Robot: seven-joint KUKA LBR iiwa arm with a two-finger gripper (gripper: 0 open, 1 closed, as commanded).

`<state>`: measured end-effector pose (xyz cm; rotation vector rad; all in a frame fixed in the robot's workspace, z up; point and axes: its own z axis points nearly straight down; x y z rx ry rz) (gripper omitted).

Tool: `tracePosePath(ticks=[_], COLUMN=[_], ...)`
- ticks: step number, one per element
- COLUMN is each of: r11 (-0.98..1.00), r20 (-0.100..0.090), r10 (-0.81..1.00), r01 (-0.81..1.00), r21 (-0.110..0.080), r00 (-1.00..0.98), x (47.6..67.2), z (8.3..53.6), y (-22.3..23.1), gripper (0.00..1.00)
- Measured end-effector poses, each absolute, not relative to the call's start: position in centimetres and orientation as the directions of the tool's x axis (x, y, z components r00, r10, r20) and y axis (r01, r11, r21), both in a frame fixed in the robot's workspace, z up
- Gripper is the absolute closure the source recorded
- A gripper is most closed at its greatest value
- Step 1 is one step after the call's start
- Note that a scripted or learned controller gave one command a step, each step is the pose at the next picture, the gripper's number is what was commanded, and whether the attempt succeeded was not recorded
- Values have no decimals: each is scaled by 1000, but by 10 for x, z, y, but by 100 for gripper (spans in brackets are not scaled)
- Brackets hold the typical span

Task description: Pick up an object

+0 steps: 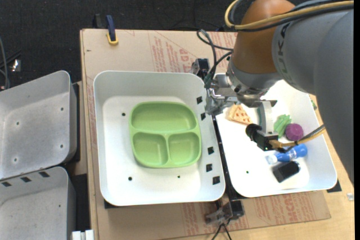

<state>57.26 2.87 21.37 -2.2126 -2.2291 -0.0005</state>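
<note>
- Two shallow white bins sit side by side on a cardboard sheet (140,45); the left bin (112,177) holds a light green divided plate (166,133) with three compartments, lying flat near its middle.
- Just right of the plate, the gripper (214,99) hangs over the upper stretch of the seam where the bins meet; I cannot tell whether it is wide or narrow, and nothing can be seen held in it.
- One grey arm (320,48) with its orange band (264,14) reaches in over the right bin (247,177).
- Several small things to pick lie in the right bin, all apart from the gripper:
- An orange toy pizza slice (238,115) is nearest, just right of and below the gripper.
- A green leafy toy (281,122) lies further right, touching a purple round toy (294,131).
- A blue toy (289,153) lies below those two.
- A black block (286,171) sits just under the blue toy, near the bin's front edge.
</note>
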Motion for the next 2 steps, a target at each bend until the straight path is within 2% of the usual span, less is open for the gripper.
tracePosePath(ticks=[1,2], r11=[5,2], r20=[1,0], r10=[1000,1000], r01=[1000,1000], r21=[1,0], r00=[-5,-2], x=[581,581], z=[226,225], y=[87,85], gripper=[100,0])
